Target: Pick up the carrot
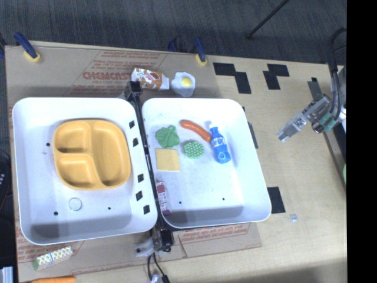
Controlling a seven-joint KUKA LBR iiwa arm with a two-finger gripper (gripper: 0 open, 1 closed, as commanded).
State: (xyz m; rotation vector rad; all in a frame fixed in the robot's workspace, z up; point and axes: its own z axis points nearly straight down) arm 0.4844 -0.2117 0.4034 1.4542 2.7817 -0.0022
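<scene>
Clearly nothing of the pick is done yet: the carrot [195, 130] lies untouched in the right-hand bin [250, 175], and the approach, descent, grasp and lift are all left. Farthest from the gripper, in the other bin, sits a yellow divided plate [91, 153], smooth and glossy like moulded plastic. Closer in come a crinkled green leafy piece [167, 136] and a flat, pale yellow square slice [168, 159]. Next is a green, bumpy round piece [194, 150], with the carrot just beyond it, a slim, smooth orange-red rod lying slantwise. A blue bottle [220, 145] stands just beside the carrot's end, on the side facing the gripper. The gripper [284, 134] itself, grey metal, hangs over the bare bench well apart from the bin; whether it is spread or closed I cannot tell.
</scene>
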